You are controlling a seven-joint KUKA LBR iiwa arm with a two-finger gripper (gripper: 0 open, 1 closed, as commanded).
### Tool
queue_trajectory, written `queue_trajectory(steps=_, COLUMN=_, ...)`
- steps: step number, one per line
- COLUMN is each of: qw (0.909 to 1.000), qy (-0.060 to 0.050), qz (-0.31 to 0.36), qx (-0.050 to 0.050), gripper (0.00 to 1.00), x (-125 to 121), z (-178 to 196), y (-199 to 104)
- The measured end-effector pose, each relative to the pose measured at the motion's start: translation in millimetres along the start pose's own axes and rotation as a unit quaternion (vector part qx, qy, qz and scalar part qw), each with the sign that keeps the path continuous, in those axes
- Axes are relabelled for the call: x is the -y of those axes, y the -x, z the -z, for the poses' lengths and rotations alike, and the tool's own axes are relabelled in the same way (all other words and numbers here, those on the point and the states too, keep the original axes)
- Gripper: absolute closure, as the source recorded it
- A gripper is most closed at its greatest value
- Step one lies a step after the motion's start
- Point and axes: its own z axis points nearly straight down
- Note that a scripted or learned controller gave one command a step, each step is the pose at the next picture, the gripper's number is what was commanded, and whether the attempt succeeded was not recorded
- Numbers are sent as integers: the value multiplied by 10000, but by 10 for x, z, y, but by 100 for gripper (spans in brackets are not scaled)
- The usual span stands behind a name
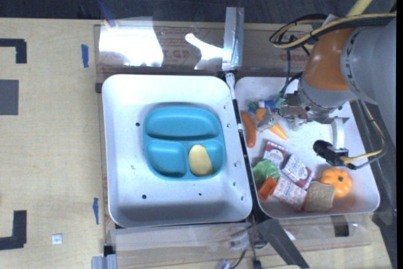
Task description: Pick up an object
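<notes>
- While the arm is reaching in over the right bin (368, 195), I am watching the gripper (277, 115) hanging low near the bin's upper left corner; I cannot tell how it is set or whether it is carrying anything.
- An orange carrot piece (279, 131) is lying just below it, and a longer carrot (249, 129) just beside it, toward the left bin (119, 135).
- I am judging the pick as not yet done: lifting is remaining.
</notes>
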Motion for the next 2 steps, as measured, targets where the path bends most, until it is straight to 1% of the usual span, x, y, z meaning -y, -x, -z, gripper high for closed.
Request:
queue_trajectory(steps=1, qw=10000, qy=46, qz=3, qx=0, gripper=100, x=-28, z=138, y=-5)
queue_trajectory(steps=2, qw=10000, qy=64, qz=71, qx=-9, gripper=100, x=-214, z=1148, y=-544)
